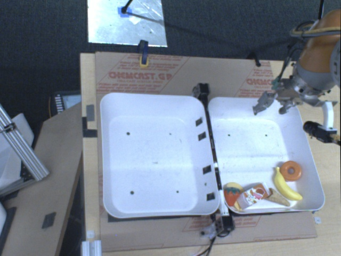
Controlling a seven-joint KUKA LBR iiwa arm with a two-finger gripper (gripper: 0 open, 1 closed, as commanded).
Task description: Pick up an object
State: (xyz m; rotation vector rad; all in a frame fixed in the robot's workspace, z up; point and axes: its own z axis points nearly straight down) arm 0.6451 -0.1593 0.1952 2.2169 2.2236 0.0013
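Objects for the pick lay clustered in the near corner of the right bin (298, 137): a banana (285, 184), an orange ring-shaped piece (291, 170) touching its upper end, a red-and-orange round item (233, 192) against the divider side, and a small printed packet (252, 195) with a cone-shaped piece (278, 197) between them. The left bin (154, 111) held nothing I could pick. I saw the gripper (273, 103) hanging over the far edge of the right bin, well apart from the cluster, its two fingers spread and nothing between them.

My judgement for the step: the banana looked the best target (it had the most exposed length, and stood clear of the bin wall on one side). I would bring the gripper toward the near corner, set the fingers across the banana's narrow width at mid-length, and descend straight. Risk noted: the ring touched the banana, so a finger could land on it and knock the grasp off.
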